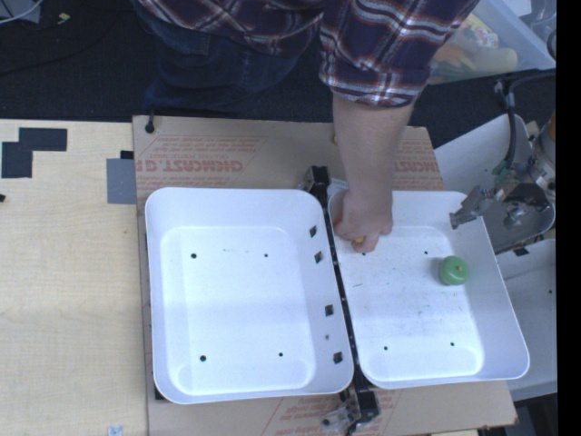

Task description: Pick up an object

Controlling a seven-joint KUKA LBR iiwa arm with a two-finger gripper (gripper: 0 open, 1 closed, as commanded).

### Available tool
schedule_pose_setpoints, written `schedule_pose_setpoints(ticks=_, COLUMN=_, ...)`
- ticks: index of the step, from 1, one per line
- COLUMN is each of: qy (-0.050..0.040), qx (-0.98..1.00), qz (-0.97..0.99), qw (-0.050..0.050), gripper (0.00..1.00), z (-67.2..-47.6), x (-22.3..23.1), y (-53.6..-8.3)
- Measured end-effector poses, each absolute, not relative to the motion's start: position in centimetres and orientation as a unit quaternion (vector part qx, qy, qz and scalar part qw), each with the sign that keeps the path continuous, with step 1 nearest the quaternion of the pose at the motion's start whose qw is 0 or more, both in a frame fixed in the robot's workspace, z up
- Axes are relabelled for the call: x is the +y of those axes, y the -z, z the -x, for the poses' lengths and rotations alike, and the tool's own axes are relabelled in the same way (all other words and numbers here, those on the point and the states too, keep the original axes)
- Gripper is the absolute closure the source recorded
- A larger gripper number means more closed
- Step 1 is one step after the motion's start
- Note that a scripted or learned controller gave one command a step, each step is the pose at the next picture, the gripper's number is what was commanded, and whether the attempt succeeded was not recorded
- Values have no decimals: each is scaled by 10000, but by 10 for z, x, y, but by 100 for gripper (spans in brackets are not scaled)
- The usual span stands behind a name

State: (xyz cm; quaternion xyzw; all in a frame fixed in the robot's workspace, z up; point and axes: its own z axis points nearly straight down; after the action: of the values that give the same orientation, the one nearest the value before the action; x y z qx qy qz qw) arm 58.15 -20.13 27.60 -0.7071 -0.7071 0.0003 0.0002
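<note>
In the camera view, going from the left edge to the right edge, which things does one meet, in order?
Dark grey square patch on the bench → left shallow white bin → person's hand in a plaid sleeve → small green round object → grey two-finger gripper.

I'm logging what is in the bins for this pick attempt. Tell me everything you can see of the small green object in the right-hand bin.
The green object is small, rounded and apple-like, bright green with a paler glossy patch on top; its material looks like smooth plastic, though that is hard to confirm. It rests alone on the floor of the right bin, near the bin's right wall and in its upper half. Nothing touches it: the person's hand is well to its left, and the gripper sits above and to its right.
</note>
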Motion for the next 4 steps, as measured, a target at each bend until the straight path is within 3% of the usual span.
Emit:
schedule_pose_setpoints(ticks=1, qy=-29, qx=-7065, qz=7077, qw=60, gripper=0, z=-516, x=-199, y=-206)
schedule_pose_setpoints(ticks=2, qy=-17, qx=-7064, qz=7078, qw=47, gripper=0, z=-473, x=-213, y=-147)
schedule_pose_setpoints(ticks=3, qy=-5, qx=-7052, qz=7090, qw=24, gripper=100, z=-475, x=-215, y=-161)
schedule_pose_setpoints(ticks=4, qy=35, qx=-7079, qz=7062, qw=-79, gripper=100, z=-494, x=-214, y=-335)
